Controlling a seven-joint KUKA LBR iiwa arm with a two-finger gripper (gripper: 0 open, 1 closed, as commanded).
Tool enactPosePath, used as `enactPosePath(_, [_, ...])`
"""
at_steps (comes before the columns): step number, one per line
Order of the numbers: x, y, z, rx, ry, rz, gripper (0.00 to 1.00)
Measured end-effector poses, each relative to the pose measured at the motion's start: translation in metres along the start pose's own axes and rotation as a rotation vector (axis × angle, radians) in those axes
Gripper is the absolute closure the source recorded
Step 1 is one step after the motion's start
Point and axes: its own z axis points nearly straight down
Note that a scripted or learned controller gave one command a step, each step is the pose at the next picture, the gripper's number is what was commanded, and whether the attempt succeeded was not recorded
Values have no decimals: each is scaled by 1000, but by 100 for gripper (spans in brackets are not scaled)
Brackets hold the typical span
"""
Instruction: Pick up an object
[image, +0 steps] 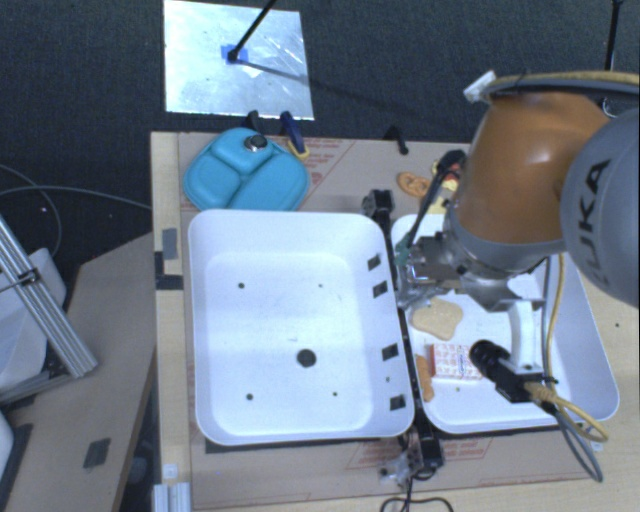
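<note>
The arm is hung low over the right bin. A tan piece like toast is seen lying flat there, just beside a small patterned card and a thin orange stick. The toast should be reached straight from above and squeezed at its edges, clear of the bin wall. The gripper is hidden under the wrist, so its state cannot be told.

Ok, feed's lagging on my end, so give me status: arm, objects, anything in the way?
Arm low over the right bin. Tan toast-shaped piece lying loose beside it, patterned card and orange stick nearby. Arm's bulk hides most of that bin.
</note>
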Motion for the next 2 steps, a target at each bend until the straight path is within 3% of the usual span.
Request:
enactPosePath(1, [17, 1, -171, -7, 1, 0, 100])
enactPosePath(2, [25, 1, -132, 3, 0, 0, 100])
